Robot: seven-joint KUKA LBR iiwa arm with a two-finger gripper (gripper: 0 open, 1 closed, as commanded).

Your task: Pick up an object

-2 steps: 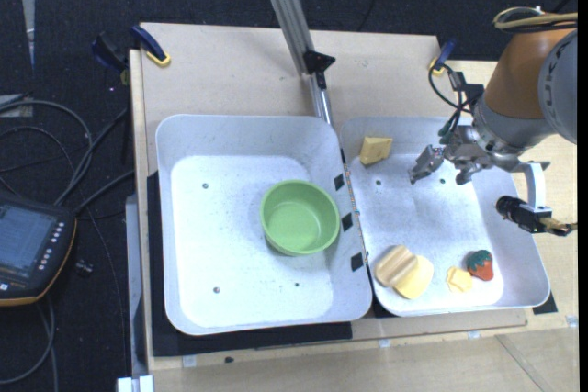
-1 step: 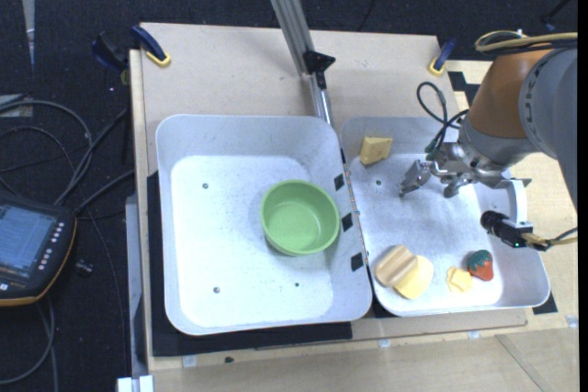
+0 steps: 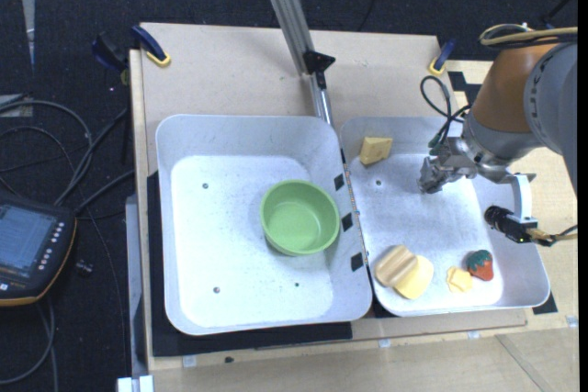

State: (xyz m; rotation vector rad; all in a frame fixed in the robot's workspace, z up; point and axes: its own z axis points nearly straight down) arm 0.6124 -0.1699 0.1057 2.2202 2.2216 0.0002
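Yellow wedge (image 3: 375, 150) lying at far rim of right bin (image 3: 528, 289), near gripper (image 3: 432, 182). Gripper hovering above bare floor; opening, cannot tell; nothing seen held. Advice: centring over one piece before descending, avoiding wall. Right bin also holding banana-like piece (image 3: 402, 270), small yellow piece (image 3: 459, 280), strawberry (image 3: 480, 264). Left bin (image 3: 184, 197) holding green bowl (image 3: 299, 217).

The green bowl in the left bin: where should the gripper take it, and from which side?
Probably the green bowl is best gripped on its rim, from above, one finger inside and one outside. It stands upright, opening upward, and looks too wide to span.
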